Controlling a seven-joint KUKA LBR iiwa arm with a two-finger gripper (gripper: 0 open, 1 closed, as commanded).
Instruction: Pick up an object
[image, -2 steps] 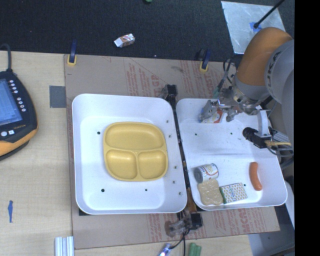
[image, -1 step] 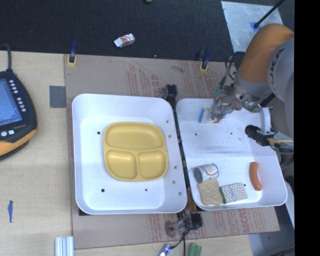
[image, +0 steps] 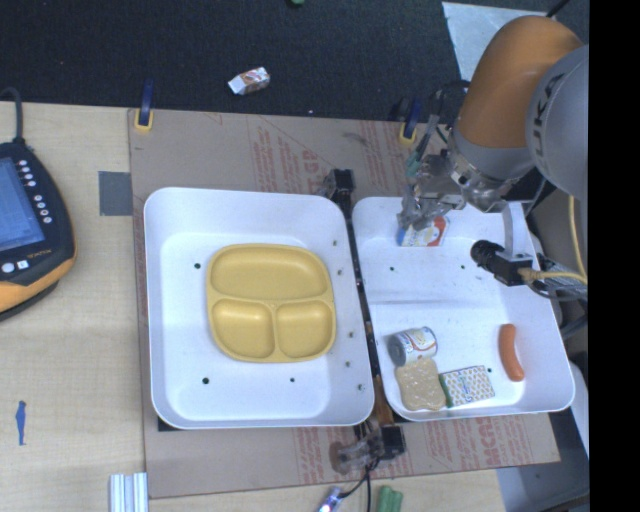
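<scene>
Your likeliest target is the small white packet with red and blue print (image: 423, 234), lying at the far edge of the right bin (image: 455, 285), at about twelve o'clock within it. The gripper (image: 420, 212) stands directly over the packet, its tips at or just above the packet's top; you cannot tell from this angle whether it is open, closed, or touching. Nothing is visibly clamped, so treat the packet as not yet held.

By my reading, you are at the descent-and-grasp step. The next move calls for closing squarely on the packet and lifting straight up, watching that it comes away from the bin wall just beside it.

Around it in the same bin: a small can (image: 411, 345) on its side at six o'clock, a tan sponge-like slab (image: 420, 385) just below the can, a patterned card (image: 468, 385) beside that, and an orange sausage (image: 511, 352) at four o'clock. All are well apart from the gripper.

The left bin (image: 175, 300) holds a yellow divided tray (image: 270, 302). A handheld controller (image: 30, 232) rests on the bench (image: 70, 400) at nine o'clock.
</scene>
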